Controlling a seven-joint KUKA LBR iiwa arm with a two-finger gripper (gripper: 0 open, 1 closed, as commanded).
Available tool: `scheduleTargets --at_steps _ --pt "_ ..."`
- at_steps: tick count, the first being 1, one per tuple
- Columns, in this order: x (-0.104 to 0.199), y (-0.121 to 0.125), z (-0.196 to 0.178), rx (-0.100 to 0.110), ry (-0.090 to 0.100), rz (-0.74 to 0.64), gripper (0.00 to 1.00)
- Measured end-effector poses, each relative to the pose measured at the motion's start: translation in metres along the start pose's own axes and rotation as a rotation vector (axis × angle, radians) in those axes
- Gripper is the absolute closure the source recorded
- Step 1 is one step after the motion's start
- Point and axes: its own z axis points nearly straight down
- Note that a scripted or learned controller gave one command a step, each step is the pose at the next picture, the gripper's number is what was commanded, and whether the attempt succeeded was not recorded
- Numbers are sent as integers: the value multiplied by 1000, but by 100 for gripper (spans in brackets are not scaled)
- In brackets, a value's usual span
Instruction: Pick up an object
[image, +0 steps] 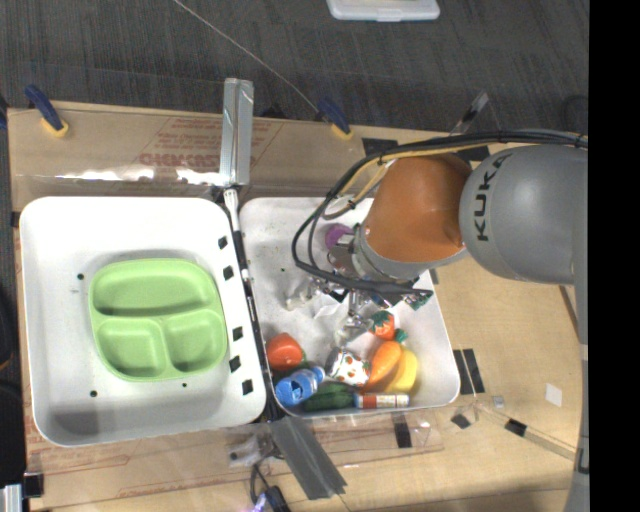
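Nearest the lens: grey arm link (525, 215), with an orange band (420, 210) just below it in the view and black cables looped over it.

Item 1. Gripper (352, 315), low in the right bin (275, 240) and hanging over the clutter. From my remote seat I cannot tell whether it is spread or closed, and I see nothing held.

Item 2. Small orange piece with a green top (382, 323), just beside the gripper on the view's right. I judge it the closest candidate. I cannot read its long axis.

Item 3. Patterned white piece (348, 368), near the gripper on the side towards the view's bottom edge.

Item 4. Orange-and-yellow toy (395, 365), touching item 3 and lying aslant.

Item 5. Red-orange round piece (285, 352), near the bin's left wall.

Item 6. Blue piece (298, 385), dark green piece (325, 400) and red-and-white stick (385, 400), along the bin's bottom wall. The stick's long axis runs left to right.

Item 7. Purple piece (340, 238), at the edge of the band.

Item 8. Left bin (50, 250), holding a green compartment tray (155, 318), well apart from the gripper.

Writing: the letters "KU" read on the grey link. There is red print on the cardboard (190, 145) beyond the bins, too faint for me to read.
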Motion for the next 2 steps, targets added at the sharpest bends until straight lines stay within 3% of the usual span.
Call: scheduleTargets --at_steps 1,2 --pt "88 -31 0 2 2 -62 0" --pt "85 -26 0 -1 1 -129 0"
